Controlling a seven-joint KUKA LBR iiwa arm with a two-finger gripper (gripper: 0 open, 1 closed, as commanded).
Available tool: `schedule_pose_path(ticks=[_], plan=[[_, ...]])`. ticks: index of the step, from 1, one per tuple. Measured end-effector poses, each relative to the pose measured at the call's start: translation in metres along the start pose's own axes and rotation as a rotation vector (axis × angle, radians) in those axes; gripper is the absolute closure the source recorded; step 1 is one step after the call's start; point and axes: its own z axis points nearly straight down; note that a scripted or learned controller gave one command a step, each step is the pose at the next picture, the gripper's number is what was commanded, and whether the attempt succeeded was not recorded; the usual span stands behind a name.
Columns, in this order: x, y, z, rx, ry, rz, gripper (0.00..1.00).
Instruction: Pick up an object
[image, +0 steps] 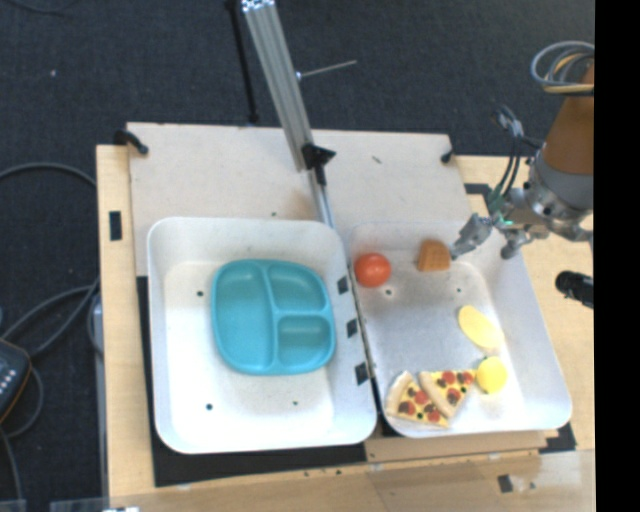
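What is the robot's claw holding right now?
Nothing. The gripper hangs open above the right bin's far edge, beside the brown bread piece but not around it.

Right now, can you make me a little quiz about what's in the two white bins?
1. True or false: the turquoise divided tray lies in the left bin.
2. Which thing lies closest to the robot's hand?
A. the red tomato
B. the brown bread piece
C. the pizza slices
3. Fill in: the small yellow ball lies just to the ____ of the pizza slices in the camera view.

Key
1. True.
2. B. The bread piece sits near the top of the right bin, just left of the hand.
3. Right. A flat pale yellow piece lies just above the ball.
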Motion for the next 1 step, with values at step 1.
schedule_pose_path(ticks=[1], plan=[[0.0023,-0.0030,0.0627,0.006,0.001,0.003,0.00]])
